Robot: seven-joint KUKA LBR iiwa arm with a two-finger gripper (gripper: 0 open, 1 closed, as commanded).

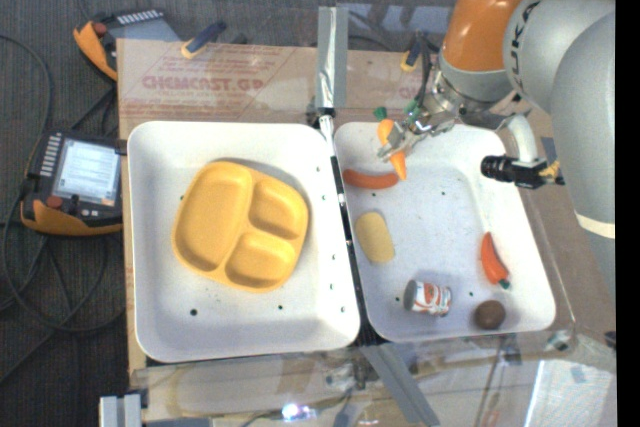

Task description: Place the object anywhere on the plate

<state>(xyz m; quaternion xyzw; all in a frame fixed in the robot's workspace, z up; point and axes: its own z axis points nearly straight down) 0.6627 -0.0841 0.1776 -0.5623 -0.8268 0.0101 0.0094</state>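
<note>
The yellow divided plate lies in the left bin. My gripper hangs over the far left part of the right bin, shut on a small orange carrot with a green top. The carrot sits between the fingers, its tip pointing down toward the bin floor. Just below it an orange-red sausage-shaped piece lies by the bin's left wall.
The right bin also holds a pale yellow potato-like piece, a second carrot, a small can and a brown ball. A ridge between the bins separates them. A handheld pendant lies left of the bench.
</note>
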